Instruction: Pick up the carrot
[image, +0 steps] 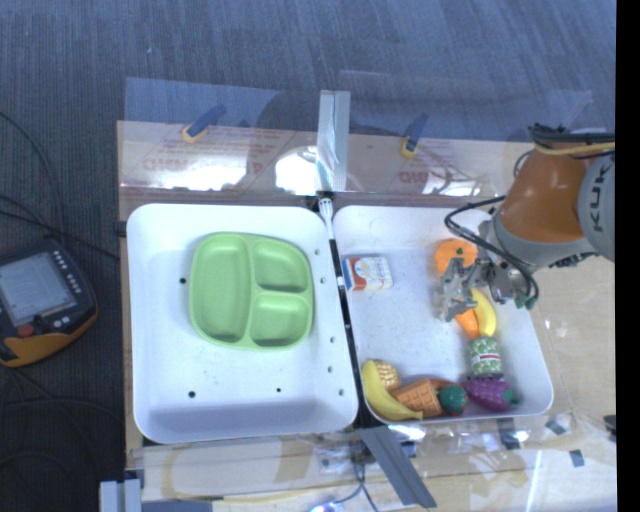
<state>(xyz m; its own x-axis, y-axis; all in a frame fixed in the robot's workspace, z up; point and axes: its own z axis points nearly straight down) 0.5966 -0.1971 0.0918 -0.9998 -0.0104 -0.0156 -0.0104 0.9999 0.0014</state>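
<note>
Carrot lies against the near wall of the right bin. It is orange with a green top pointing right, wedged between a banana on its left and a purple grape bunch on its right. That crowding leaves little room on either side of it, so I judge a grasp would have to come from above and across its width.

Just beyond the grapes stands a green can. Past that are a small yellow piece and an orange lump, touching each other.

The pincer hangs low over those two, well apart from the carrot. Whether it is apart or together I cannot tell, because its metal blurs into the clutter beneath. Nothing is visibly held in it.

Farther still sit a round orange fruit and a small carton near the divider. The left bin carries a green divided plate.

The pick looks not yet begun. The arm would need to come nearer, toward the front wall.
</note>
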